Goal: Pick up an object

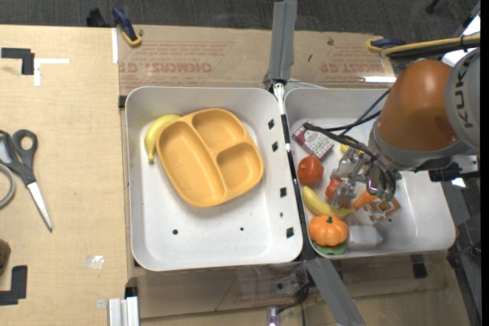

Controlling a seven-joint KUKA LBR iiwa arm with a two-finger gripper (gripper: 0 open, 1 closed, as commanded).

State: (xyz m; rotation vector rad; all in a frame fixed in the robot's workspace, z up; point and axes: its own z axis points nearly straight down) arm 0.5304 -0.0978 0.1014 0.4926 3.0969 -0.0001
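Scissors lie on the wooden bench surface at the far left, well apart from both bins. The left bin holds a yellow three-compartment plate, set at a tilt toward the bin's upper half. A banana lies against the plate's upper-left rim, curving along it. A grey divider bar extends upward from the junction between the two bins. The right bin holds a cluster of small objects in its left portion: a red-and-white packet near the top, a red tomato just below it, a second banana below the tomato, and a small orange pumpkin with a green stem at the lower left, touching the banana's lower end. The arm, identified by its orange band, enters from the right and covers the upper right part of this bin. The gripper is lowered into the bin, just right of the tomato and banana, among orange and red items that cannot be identified. The finger spacing cannot be determined from this view, and no object is visibly held.
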